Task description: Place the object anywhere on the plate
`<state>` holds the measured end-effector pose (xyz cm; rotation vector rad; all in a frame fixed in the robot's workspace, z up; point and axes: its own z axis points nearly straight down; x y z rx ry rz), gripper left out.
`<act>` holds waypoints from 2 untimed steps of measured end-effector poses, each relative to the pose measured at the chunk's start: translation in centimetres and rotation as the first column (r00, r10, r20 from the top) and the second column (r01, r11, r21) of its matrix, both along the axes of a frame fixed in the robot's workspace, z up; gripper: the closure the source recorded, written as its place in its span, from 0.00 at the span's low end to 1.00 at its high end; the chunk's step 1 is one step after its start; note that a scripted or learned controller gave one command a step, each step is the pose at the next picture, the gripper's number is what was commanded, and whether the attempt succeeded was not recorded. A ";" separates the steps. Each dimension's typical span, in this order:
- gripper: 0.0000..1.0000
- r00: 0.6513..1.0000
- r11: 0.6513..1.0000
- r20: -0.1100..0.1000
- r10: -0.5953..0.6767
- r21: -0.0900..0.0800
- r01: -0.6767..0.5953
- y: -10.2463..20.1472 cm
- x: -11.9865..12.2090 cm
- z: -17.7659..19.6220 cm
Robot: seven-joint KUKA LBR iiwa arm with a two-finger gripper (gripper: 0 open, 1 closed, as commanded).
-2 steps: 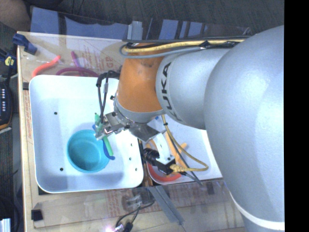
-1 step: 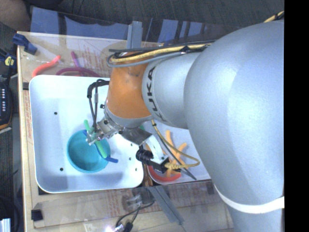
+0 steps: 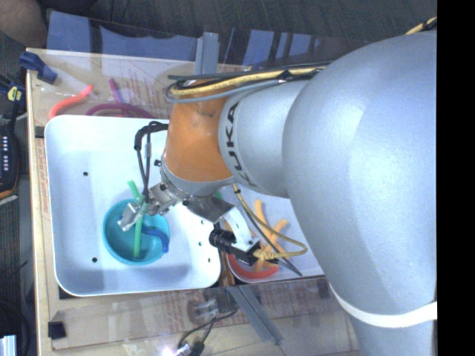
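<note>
Gripper point(image 3: 139, 212) over the blue plate point(image 3: 119, 245) in the left bin point(image 3: 74, 191).
Camera view: a thin green stick point(image 3: 137, 225) lies slanted across the plate beneath me; whether my grip is closed on it, I cannot tell.

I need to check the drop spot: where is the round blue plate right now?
In the camera view, the round blue plate sits in the lower middle of the left white bin, directly under the gripper, with a thin green stick lying across it.

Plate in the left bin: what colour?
Blue-turquoise. The plate shows best in the camera view, with a green stick lying across it.
</note>
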<state>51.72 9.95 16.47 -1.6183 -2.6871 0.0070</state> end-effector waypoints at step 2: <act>0.00 1.000 1.000 -0.003 0.004 -0.001 -0.004 0.0 0.0 0.9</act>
